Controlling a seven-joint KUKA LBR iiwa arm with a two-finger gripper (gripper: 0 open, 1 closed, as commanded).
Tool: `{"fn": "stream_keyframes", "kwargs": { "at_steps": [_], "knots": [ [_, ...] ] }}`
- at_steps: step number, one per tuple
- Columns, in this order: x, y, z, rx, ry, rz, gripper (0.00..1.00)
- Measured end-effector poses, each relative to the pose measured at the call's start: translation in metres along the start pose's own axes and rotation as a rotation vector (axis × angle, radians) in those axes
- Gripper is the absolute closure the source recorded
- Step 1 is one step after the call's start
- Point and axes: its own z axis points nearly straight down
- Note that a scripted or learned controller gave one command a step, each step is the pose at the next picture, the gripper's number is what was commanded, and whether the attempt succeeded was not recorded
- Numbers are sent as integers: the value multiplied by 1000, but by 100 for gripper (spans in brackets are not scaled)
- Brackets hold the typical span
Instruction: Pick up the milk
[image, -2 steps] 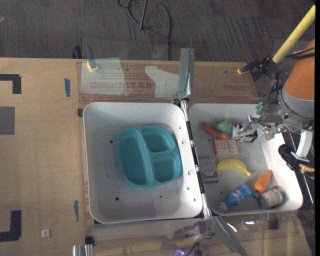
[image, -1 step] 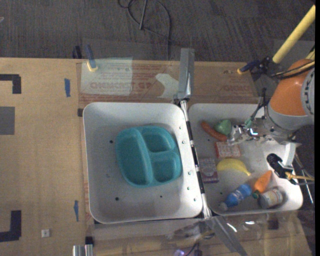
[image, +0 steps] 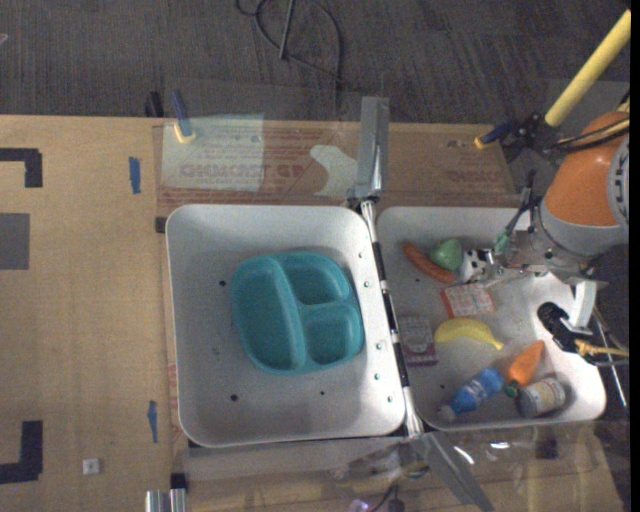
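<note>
Milk, a small black-and-white carton in the right bin, sits just beside the gripper, on the side away from the arm's wrist, next to a green thing; I can't tell whether the gripper is open or closed, nor the carton's long axis

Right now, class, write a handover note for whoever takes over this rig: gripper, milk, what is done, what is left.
Gripper: low over the far side of the right bin, close beside the milk.
Milk: small black-and-white carton, next to the green fruit and the carrot, apparently on the bin floor.
Done: approach.
Left: grasp the milk and lift it.
</note>
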Motion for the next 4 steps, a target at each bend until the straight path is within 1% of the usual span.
{"fn": "stream_keyframes", "kwargs": {
  "at_steps": [1,2,3,4],
  "knots": [
    [0,0,0,1,0,0,0],
    [-24,66,17,41,30,-148,0],
    [-21,66,7,44,29,-153,100],
    [59,69,-96,8,2,-104,100]
  ]
}}
